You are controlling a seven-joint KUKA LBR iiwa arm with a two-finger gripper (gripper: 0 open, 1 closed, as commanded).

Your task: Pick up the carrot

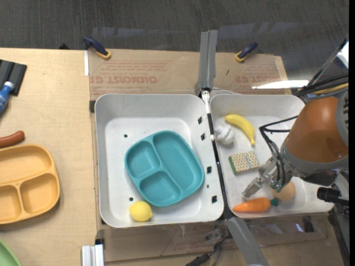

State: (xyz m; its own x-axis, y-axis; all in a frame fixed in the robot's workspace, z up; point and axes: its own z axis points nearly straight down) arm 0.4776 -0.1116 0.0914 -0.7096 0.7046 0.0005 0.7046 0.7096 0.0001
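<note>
So the carrot (253, 206) is lying flat in the right bin (288, 101), right down by the near wall, toward the near-left corner; its long axis runs pretty much left-right across the view, tilted just a touch; the pointed orange tip faces left toward the divider between the bins, and the fat end with the little green stub faces right.

The pincer (260, 183) hangs just above and a bit right of the carrot's fat end; the metal fingers (252, 189) slant down to the left and look slightly spread with nothing between them, so open and not gripping anything; the carrot sits apart from the fingertips, close but not touching as far as I can see. The arm (316, 132) with its orange band comes in from the right and covers a good chunk of that bin.

Other stuff in the right bin: a banana (242, 126) near the far side; a white crumpled thing (224, 134) just beside it on the left; a small patterned sponge (244, 161) in the middle; a pale round thing (286, 191) half hidden under the pincer, just right of the carrot's green end.

Left bin (105, 165) has a teal divided plate (164, 167) and a lemon (141, 210) near the front; on the tabletop (50, 93) off to the left there's a yellow divided tray (26, 184).
</note>
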